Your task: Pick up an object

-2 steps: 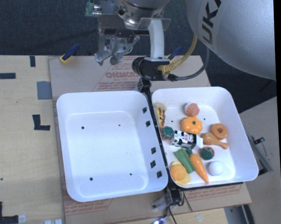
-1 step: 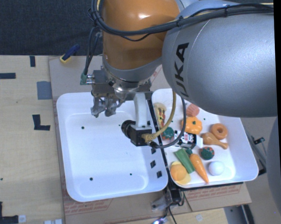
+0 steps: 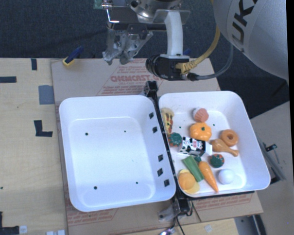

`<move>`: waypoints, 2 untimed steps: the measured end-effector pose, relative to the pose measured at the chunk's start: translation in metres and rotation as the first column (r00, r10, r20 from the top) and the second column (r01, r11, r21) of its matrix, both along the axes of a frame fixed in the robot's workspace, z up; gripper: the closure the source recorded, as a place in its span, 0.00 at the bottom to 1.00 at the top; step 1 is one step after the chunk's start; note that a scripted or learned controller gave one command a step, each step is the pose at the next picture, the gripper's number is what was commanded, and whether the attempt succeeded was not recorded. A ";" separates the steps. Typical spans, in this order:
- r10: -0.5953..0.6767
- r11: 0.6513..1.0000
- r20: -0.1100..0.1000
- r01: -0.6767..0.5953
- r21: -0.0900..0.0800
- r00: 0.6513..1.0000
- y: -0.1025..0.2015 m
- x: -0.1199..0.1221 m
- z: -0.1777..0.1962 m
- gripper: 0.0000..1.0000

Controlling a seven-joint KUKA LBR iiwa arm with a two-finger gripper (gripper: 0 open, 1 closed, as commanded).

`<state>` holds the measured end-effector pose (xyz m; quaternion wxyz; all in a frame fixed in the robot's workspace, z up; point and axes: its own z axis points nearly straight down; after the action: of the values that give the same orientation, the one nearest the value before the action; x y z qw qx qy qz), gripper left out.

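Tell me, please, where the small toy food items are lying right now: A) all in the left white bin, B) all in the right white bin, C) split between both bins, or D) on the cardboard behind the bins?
B: the small toy food items, including the orange plastic pumpkin and orange plastic carrot, all lie inside the right white bin.

Red "CHEMCAST" on the cardboard sheet (image 3: pixel 128 80); letters "UK" on the arm (image 3: pixel 259 22).

The grey arm (image 3: pixel 259 22) bears dark lettering, a yellow cable (image 3: pixel 203 58) and a metallic gripper (image 3: pixel 122 50).
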<state>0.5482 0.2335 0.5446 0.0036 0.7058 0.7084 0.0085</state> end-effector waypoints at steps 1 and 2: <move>0.000 1.000 -0.037 0.000 -0.015 0.999 0.000 -0.069 -0.155 1.00; 0.000 1.000 -0.003 0.000 0.001 1.000 0.000 -0.065 -0.001 1.00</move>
<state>0.4836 0.2333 0.5438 0.0024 0.7057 0.7085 0.0077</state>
